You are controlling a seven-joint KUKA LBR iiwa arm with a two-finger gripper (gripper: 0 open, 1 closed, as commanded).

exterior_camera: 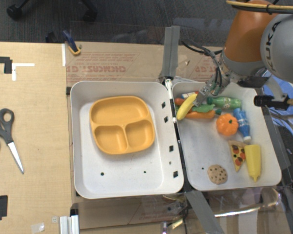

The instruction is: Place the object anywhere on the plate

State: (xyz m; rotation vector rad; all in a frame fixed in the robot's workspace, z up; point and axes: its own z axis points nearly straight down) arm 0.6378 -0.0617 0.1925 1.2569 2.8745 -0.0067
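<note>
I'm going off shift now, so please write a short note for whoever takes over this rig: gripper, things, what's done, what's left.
Gripper: low over the far corner of the right bin, at the banana; whether it grips anything cannot be seen.
Things: banana, carrot, green bottle, orange pumpkin, blue bottle, pizza slice, yellow bottle and cookie all lie in the right bin.
Plate: yellow, three compartments, in the left bin.
Done: nothing on the plate yet.
Left: pick one thing and set it on the plate.

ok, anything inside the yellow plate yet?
No. All three compartments of the yellow plate show bare; nothing covers it. The toys, banana included, lie in the right bin, where the claw hangs.
</note>
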